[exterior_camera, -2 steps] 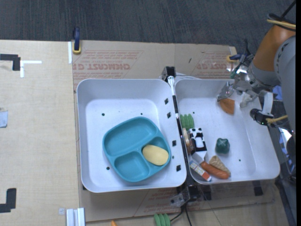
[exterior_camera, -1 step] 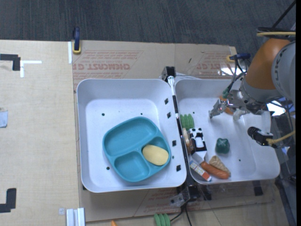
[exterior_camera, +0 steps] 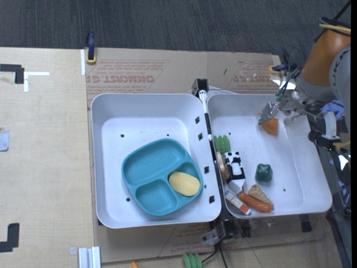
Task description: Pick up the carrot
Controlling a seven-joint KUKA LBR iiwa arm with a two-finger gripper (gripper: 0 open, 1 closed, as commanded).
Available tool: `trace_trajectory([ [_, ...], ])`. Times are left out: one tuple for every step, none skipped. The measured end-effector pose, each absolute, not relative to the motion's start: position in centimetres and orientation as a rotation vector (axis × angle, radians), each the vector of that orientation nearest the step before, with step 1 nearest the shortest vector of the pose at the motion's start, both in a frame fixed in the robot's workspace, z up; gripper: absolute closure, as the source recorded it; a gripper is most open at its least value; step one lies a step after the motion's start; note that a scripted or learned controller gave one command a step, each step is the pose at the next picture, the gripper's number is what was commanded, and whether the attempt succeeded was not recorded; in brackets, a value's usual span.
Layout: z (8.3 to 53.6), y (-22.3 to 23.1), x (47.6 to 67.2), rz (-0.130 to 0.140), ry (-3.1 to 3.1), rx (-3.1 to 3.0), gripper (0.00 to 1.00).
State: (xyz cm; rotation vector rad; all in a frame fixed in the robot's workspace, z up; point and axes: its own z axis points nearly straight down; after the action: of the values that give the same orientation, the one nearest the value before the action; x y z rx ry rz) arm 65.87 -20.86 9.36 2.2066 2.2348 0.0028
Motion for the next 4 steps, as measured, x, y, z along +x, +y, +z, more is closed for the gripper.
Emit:
trace_trajectory([
  [10.5,-21.0,65.9,-0.004,2.238,2.198,1.0],
  [10.2,-18.3,61.3,0.007,2.746,1.477,1.0],
  [14.8,-11.9,57.4,-0.002,2.491,1.913,1.0],
  [19.1,-3.9,55.4,-0.002,2.092,2.343,1.0],
])
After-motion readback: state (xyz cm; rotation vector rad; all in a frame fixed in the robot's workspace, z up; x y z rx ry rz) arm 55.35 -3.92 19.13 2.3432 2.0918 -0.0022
